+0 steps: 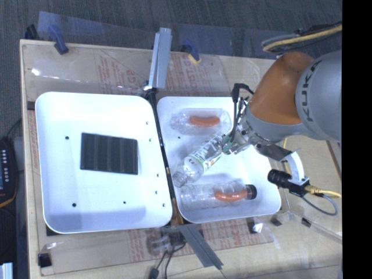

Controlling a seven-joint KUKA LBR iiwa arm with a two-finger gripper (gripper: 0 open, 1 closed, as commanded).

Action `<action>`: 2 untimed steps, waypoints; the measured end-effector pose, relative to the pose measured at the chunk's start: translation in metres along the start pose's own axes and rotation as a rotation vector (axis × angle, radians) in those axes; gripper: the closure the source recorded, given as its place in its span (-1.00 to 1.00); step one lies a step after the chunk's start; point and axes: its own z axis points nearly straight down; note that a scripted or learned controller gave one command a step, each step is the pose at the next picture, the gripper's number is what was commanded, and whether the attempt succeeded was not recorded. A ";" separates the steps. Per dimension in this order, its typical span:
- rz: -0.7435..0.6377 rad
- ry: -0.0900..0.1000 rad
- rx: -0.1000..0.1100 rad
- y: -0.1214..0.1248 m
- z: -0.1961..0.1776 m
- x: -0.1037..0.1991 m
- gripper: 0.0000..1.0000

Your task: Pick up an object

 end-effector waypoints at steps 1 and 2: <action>0.185 0.000 0.000 0.064 -0.031 0.004 1.00; 0.185 0.000 0.001 0.064 -0.031 0.004 -1.00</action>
